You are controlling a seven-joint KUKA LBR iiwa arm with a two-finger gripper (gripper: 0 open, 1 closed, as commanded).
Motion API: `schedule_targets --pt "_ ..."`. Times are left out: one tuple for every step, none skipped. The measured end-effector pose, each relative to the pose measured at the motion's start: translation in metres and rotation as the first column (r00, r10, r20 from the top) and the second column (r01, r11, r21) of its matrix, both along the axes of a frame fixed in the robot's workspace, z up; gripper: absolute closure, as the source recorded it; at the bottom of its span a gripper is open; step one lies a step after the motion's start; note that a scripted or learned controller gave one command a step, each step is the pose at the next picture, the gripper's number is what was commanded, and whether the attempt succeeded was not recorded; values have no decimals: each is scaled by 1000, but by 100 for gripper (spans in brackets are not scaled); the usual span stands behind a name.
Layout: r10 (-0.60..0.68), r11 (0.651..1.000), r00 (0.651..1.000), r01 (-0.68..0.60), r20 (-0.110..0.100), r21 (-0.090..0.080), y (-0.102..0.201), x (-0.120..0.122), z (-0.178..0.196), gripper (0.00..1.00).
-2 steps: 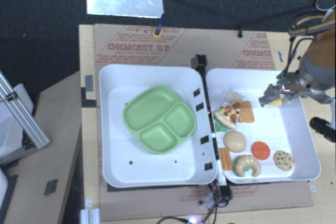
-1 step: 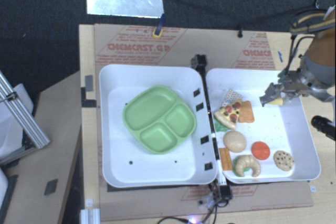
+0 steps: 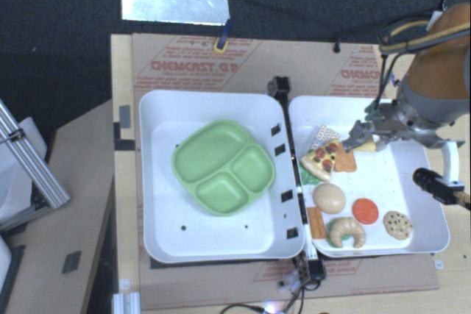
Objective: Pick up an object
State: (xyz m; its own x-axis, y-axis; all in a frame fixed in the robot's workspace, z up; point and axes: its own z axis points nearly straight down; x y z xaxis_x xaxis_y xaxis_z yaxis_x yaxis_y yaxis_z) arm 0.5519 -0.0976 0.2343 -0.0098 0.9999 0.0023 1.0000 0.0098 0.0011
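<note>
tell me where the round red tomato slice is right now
The round red tomato slice lies in the right white bin, toward its near edge, between the pale bread roll and the chocolate chip cookie.

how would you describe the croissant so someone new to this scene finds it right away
Look in the right-hand white bin, along its near edge. The croissant lies there, below the round beige bun and left of the red disc. It is the only curved, crescent-shaped tan piece.
</note>
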Motion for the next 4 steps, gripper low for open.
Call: schedule_targets --pt "-1 1000 1000 1 -2 0 53 -23 -1 100" --pt "-8 1000 1000 8 0 -2 48 -26 -1 100" --pt "-4 1000 1000 4 1 -2 51 -18 -1 100" --pt "-7 1000 1000 7 -2 -2 54 -20 -19 100"
